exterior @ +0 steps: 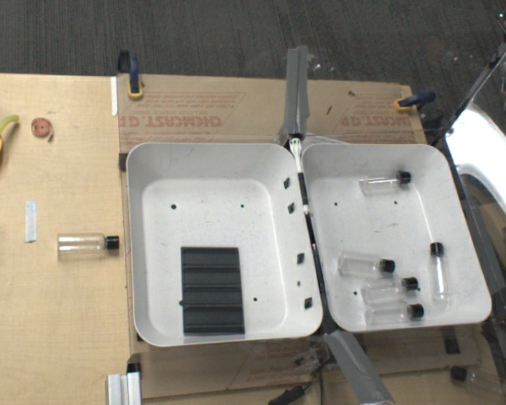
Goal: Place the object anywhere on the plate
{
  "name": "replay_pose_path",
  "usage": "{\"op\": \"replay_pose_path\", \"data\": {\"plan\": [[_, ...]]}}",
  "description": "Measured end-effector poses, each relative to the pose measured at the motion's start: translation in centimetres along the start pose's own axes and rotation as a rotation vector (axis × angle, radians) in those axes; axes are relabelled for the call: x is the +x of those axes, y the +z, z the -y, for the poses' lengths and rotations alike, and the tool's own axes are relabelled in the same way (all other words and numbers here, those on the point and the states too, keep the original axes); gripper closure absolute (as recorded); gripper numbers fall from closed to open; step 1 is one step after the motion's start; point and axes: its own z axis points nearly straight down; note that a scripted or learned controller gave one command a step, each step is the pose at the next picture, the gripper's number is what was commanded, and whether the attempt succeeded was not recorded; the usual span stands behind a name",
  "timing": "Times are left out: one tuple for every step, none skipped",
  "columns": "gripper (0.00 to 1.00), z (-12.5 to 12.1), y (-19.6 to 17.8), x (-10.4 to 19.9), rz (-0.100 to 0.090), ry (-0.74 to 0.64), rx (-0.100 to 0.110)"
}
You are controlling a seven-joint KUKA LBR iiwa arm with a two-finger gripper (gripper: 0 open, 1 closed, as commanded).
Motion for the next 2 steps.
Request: {"op": "replay_pose_path", "data": {"plan": [[0.0, 3.9, -1.4, 1.5, -0.002, 0.002, 0.0], [0.0, 1.3, -1.4, -6.3, -0.001, -0.078, 0.001]]}}
